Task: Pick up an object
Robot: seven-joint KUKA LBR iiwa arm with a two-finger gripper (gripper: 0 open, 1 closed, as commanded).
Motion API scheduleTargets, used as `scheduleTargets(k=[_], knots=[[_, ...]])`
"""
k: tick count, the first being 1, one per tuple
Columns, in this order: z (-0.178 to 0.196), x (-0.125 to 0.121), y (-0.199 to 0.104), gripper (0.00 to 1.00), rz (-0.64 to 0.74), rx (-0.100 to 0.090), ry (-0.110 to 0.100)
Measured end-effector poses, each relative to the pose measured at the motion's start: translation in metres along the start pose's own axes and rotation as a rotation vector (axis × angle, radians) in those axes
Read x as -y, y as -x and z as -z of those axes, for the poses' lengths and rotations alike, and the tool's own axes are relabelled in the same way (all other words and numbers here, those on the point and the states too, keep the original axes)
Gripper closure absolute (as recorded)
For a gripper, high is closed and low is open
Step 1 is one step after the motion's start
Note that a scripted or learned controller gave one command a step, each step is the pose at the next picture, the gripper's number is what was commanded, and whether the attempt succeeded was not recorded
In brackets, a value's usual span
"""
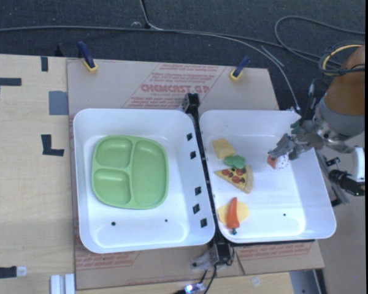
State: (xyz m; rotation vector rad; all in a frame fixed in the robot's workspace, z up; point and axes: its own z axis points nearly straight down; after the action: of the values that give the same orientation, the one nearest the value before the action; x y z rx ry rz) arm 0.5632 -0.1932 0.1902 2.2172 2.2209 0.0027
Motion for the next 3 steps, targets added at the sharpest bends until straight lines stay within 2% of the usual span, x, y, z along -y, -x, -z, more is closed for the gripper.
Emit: scheduleTargets(k=[2, 3], knots=[[0.072, -0.003, -0.001, 1.0, 0.0, -0.001, -0.002], [0.056, -0.005, -0.054, 1.0, 0.004, -0.002, -0.006]])
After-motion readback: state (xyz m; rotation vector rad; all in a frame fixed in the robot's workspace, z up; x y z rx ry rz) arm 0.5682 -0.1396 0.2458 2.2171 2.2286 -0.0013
